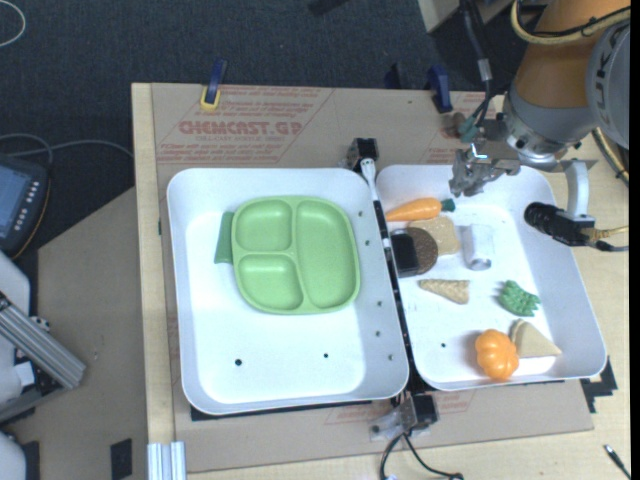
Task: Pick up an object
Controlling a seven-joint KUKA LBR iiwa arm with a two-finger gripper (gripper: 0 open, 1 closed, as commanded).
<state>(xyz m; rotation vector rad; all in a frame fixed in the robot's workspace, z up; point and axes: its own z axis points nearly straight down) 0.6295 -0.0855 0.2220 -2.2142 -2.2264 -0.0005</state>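
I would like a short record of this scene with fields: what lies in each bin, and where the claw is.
left bin: green divided plate
right bin: toy carrot, black brush, clear cup lying on its side, cracker wedge, green leafy piece, orange pumpkin-like toy, pale wedge
claw: above the far end of the right bin, near the carrot's green tip
held: nothing seen between the claw's fingers
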